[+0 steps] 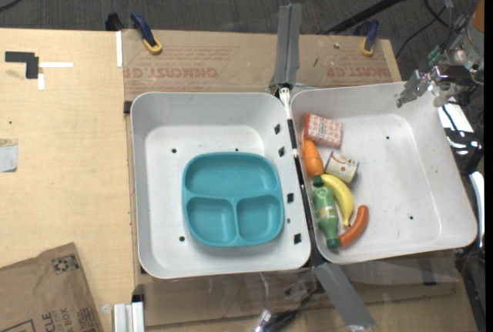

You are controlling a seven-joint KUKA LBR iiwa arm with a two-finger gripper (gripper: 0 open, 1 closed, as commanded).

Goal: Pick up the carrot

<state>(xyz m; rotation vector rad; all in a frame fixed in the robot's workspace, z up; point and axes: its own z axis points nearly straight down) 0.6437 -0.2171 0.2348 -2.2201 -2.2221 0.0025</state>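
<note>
In the right bin (416,169), carrot (312,158) lies against the left wall; tool (420,85) state indeterminate; approach should avoid the wall.

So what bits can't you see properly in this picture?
- Gripper: small and at the right edge of the camera view; open or shut is unclear.
- Carrot: its left side tucks against the bin wall.
- Green bottle: label too small to read, banana overlaps it.
</note>
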